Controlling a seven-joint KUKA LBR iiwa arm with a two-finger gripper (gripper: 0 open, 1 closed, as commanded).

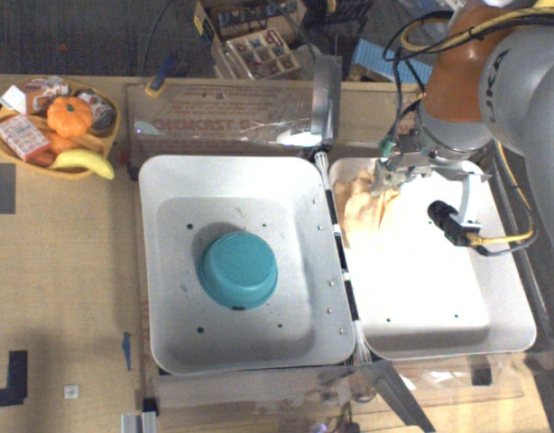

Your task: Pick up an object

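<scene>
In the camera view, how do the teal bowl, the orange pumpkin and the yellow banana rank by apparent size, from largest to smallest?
1. teal bowl, in the left bin, clearly largest.
2. and 3. yellow banana and orange pumpkin, in the basket at far left: these look nearly alike, the banana longer, the pumpkin rounder, so I leave them unranked.

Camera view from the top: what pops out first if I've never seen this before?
Probably the teal bowl, upside down in the middle of the left bin. Next, the big grey arm with the orange band reaching over the right bin. A small basket of toy food sits far left.
</scene>
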